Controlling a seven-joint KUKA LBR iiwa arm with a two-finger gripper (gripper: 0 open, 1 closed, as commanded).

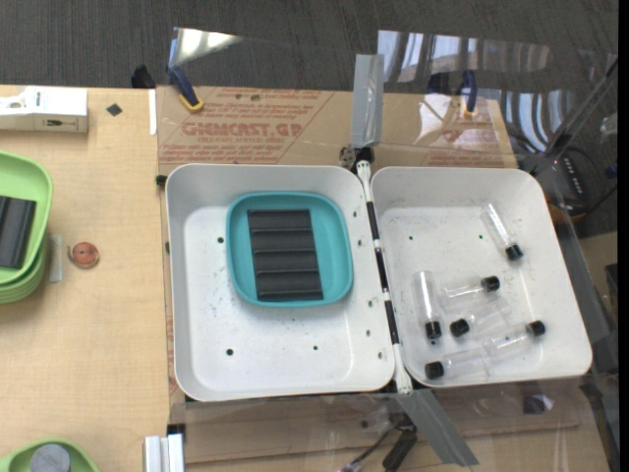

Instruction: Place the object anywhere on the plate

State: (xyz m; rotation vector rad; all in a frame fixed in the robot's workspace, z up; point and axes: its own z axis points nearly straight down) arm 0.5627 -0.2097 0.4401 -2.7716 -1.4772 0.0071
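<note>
A teal plate [339, 249] with a dark ribbed insert [286, 254] lies in the left white bin [197, 293], toward its upper middle. Several clear plastic tubes with black caps lie loose in the right white bin [550, 264]: one tube [500, 232] near the upper right, one tube [428, 307] standing out at the lower left, and a cluster of tubes [482, 327] across the lower half.
A cardboard sheet [256, 121] lies behind the bins. At the left edge of the wooden bench [98, 362] sit a green tray [25, 229], a small round orange piece [85, 254] and a white box [44, 111]. Clear shields stand behind the bins.
</note>
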